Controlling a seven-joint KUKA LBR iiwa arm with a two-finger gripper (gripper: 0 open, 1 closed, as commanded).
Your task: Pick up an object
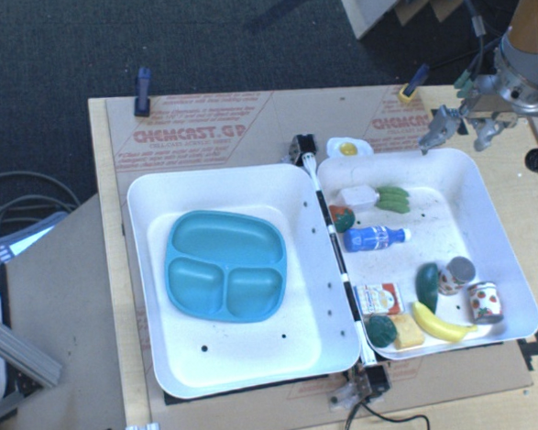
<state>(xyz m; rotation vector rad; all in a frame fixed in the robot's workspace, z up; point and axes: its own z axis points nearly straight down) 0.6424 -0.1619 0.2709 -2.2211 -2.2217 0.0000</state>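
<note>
Before me: blue divided tray (226,265) in left bin (149,209); grey cables (15,195) on floor beside desk (199,127).

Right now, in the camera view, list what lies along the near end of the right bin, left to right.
Dark green item → yellow block → banana → red-and-white can.

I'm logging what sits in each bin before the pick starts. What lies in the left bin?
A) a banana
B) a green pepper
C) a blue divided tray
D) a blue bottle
C: the blue divided tray lies alone in the left bin, while the banana and blue bottle lie in the right bin.
</note>
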